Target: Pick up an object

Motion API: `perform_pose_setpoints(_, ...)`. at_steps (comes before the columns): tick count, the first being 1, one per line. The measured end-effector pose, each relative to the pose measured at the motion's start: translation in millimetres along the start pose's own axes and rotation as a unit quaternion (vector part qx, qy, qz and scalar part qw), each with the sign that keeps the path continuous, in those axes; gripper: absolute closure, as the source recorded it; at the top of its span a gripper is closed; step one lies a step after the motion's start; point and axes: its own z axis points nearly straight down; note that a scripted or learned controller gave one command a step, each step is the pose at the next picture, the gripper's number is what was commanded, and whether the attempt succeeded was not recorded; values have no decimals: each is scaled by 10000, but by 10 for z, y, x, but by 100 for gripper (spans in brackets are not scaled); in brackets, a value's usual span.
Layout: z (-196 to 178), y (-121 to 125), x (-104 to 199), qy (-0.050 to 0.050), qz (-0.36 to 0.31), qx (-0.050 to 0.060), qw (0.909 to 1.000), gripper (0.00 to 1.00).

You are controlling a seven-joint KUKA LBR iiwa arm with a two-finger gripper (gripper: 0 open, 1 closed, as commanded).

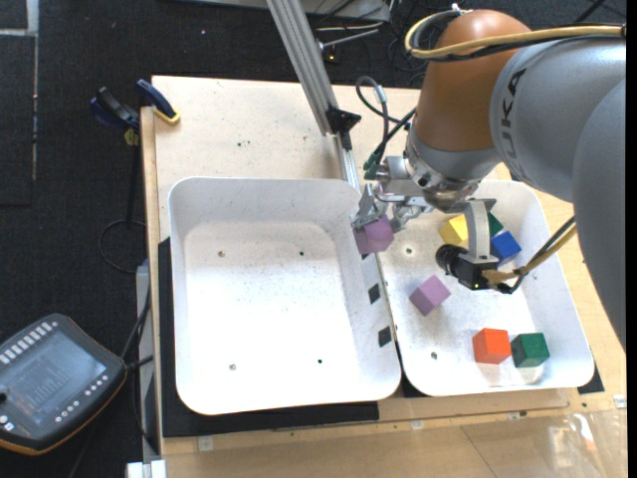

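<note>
I see a grey teach pendant (pixel 50 381) at my eight o'clock on the dark floor, a blue-and-yellow clamp (pixel 134 108) at ten o'clock on the bench corner, a slanted aluminium rail (pixel 304 53) at twelve.

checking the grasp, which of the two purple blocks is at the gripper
The purple block at the gripper, over the divide between the bins. The other purple block lies apart on the right bin floor.
</note>
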Motion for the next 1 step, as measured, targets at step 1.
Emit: perform_pose_setpoints(1, -58, -73, 503, 1, 0, -16, 10000, 100)
